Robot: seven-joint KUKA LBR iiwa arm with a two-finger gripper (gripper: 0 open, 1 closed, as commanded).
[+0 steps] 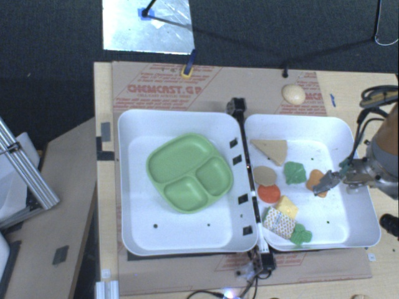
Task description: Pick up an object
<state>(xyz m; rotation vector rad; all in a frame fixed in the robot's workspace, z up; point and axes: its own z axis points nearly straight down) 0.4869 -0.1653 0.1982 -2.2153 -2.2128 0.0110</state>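
Observation:
My gripper (325,184) reaches in from the right and hangs low over the right bin (336,132). Its tip meets a small orange piece (315,177). Whether that piece is held is hidden by the gripper body. To the left of it lie a green leafy piece (295,172), a tan wedge (271,149), a brown round piece (265,175), a red-orange round piece (269,194), a yellow block (287,206), a patterned pouch (278,223) and another green piece (301,234).
The left bin (134,229) holds a green divided plate (189,172). A black hinge strip (244,167) runs between the bins. A beige ball (293,93) rests on the cardboard behind the right bin. The grey arm (381,167) and its cables stand at the right edge.

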